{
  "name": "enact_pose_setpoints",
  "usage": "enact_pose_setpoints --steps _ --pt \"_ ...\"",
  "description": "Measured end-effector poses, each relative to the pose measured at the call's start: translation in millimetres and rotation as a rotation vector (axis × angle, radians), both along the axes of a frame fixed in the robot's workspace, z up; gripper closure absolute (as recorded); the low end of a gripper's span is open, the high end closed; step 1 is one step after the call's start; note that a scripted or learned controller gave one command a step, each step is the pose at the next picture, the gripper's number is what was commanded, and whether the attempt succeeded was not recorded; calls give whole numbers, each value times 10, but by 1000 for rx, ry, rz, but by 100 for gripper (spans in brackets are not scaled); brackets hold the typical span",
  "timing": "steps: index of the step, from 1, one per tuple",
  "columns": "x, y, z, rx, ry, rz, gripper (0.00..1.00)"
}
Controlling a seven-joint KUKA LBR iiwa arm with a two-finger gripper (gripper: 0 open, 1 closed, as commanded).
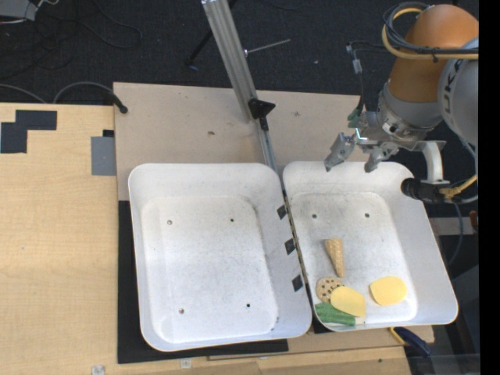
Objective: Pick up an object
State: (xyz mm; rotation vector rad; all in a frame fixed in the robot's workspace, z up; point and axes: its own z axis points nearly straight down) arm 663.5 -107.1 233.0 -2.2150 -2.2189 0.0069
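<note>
At the near edge of the right bin (pixel 437 287) lies a small group of toy food pieces. A green piece (pixel 334 314), maybe a leaf or a pea pod, is at the very front; a yellow oval piece (pixel 348 301) lies on top of it and hides most of it. Just beside them is a small round brown piece with holes (pixel 325 288), touching the yellow oval. A second yellow piece (pixel 388 291) lies a little to the right, apart from the others. Behind the round piece, a tan cone (pixel 335 255), like an ice-cream cone, lies flat with its point toward the near side.

The left bin (pixel 148 209) stands beside it on the table (pixel 55 233).

Farther back, the claw (pixel 353 156) hangs over the far rim of the right bin, well apart from the food pieces. Its two fingers (pixel 337 155) stand apart and nothing is between them. The arm's orange band (pixel 437 30) is cut off at the top right. A grey metal rail (pixel 234 61) rises at a slant behind the bins.
</note>
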Motion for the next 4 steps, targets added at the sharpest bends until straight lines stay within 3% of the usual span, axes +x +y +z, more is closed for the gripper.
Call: enact_pose_setpoints --steps 1,3,4 --pt "9 2 29 -1 -4 2 0" --pt "76 14 -1223 0 1 4 0" --pt "73 33 -1428 -1 -3 5 0"
